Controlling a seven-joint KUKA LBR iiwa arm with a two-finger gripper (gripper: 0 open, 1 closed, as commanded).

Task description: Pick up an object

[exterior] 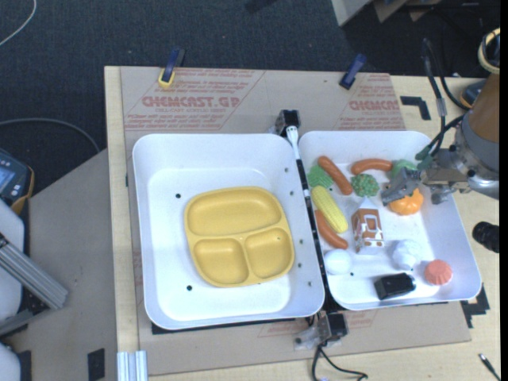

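You've got 2 white bins side by side: left bin (155, 236) holds 1 yellow divided tray (238, 234), right bin (460, 244) holds all the small stuff. Count in the right bin: 3 sausages, 1 corn cob (329, 209), 1 broccoli (365, 185), 1 orange fruit (407, 204), 1 small carton (367, 228), 1 white egg (337, 261), 1 black block (394, 285), 1 red-orange ball (437, 272), 1 whitish lump (406, 253).

Sausages: one (335, 175) at approx 11 o'clock in the bin, long axis running 10-to-4; one (371, 166) at 12, lying nearly 9-to-3; one (330, 230) below the corn, axis approx 11-to-5. Corn axis also 11-to-5, touching the broccoli's side of the pile, just beside the bins' shared wall.

The gripper (406, 187) comes in from 3 o'clock and sits low over the orange fruit, w/ a green leafy bit (403, 167) just at its 12. Broccoli is close at its 9, carton near at its 7. Can't tell if the jaws are open or closed; the fruit sits right at the fingertips, partly covered.
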